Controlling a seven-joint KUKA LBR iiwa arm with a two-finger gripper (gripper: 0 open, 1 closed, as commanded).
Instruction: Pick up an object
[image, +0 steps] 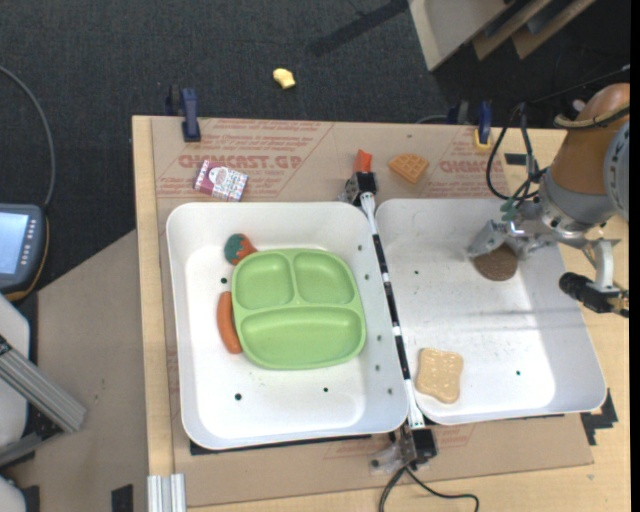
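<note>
In the left white bin lies a green divided plastic plate. In the right white bin, a flat brown round piece sits directly under the gripper, seemingly touching it; whether the jaws grip it I cannot tell.
</note>
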